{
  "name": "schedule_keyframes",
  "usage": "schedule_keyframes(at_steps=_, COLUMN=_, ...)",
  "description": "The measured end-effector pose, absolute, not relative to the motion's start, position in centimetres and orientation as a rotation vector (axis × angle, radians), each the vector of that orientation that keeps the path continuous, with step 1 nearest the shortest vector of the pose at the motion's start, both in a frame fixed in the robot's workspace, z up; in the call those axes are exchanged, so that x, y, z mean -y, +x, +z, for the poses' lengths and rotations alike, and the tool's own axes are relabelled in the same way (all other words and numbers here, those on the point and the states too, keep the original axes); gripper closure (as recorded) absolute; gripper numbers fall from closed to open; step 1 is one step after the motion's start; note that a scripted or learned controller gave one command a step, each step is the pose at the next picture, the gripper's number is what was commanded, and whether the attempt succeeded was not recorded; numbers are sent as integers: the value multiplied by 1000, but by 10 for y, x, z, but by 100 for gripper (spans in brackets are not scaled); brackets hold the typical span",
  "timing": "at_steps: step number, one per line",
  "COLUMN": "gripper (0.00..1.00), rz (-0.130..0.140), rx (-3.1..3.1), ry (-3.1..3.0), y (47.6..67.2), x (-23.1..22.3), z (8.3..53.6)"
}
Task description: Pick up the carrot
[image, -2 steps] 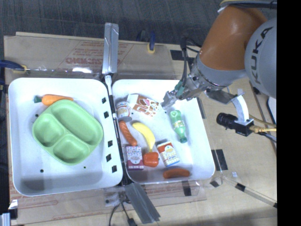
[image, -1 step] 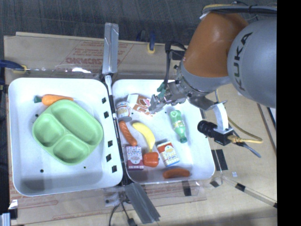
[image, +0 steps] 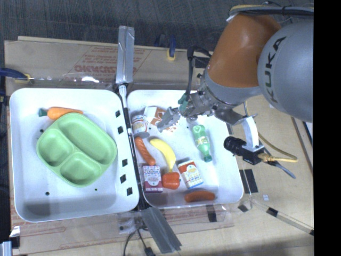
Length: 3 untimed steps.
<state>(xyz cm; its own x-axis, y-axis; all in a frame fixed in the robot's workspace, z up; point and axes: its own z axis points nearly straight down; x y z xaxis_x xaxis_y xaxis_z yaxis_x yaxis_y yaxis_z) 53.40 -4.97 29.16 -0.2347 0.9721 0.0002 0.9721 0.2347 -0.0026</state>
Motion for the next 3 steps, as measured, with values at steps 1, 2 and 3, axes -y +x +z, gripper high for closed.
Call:
schedule_keyframes(at_steps=1, gripper=0, rz=6, rx=2457, ry=-1951, y=515, x=37, z=190)
schedule_keyframes(at_steps=2, gripper=0, rz=3, rx=2408, ry=-2017, y=532, x=52, z=192)
schedule_keyframes(at_steps=3, gripper=0, rz=2, rx=2395, ry=-2034, y=538, x=32, z=192)
